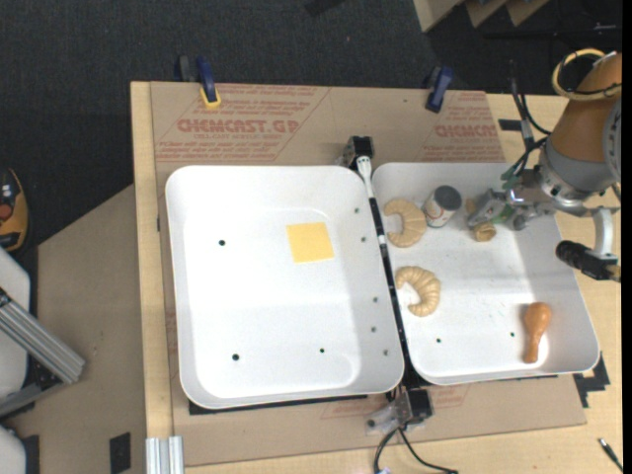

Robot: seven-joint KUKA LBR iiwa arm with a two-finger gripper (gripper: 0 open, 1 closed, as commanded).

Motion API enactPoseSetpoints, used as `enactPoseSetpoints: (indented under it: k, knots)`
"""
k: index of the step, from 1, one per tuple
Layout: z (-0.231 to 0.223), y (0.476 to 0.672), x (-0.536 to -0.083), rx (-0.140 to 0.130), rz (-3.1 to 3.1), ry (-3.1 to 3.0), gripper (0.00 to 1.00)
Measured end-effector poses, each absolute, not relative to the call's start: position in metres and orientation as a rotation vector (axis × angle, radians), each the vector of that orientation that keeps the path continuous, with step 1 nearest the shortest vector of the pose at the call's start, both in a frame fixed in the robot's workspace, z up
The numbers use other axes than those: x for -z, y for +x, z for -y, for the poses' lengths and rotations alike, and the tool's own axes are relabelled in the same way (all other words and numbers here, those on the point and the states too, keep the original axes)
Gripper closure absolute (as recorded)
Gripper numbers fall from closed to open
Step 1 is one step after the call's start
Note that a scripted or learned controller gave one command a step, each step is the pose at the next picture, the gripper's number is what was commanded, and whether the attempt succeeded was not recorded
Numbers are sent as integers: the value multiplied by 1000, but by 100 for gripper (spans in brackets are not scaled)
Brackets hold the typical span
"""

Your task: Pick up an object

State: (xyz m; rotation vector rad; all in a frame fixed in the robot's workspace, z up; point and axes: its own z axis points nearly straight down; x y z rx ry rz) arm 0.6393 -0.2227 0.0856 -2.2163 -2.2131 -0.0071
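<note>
The gripper (486, 215) hangs over the right bin's (464, 358) far side; whether it grips anything I cannot tell. A small tan piece (483, 231) sits just beneath it, a grey can (441, 203) beside.

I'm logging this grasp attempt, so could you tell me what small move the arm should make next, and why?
Probably a short descent straight down onto the small tan piece. The gripper sits right at that piece near the back of the right bin, and the view doesn't show anything between its fingers. The small can lies close on the left, so lateral drift seems unwise.
</note>
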Motion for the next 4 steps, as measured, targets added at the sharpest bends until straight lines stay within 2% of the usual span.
enactPoseSetpoints:
  k: [1,2,3,4]
  knots:
    - [191,669,-96,4,2230,-2221,0]
    - [109,659,-88,-4,2222,-2233,0]
    - [107,660,-101,2,2228,-2233,100]
    - [18,649,-192,12,2233,-2221,100]
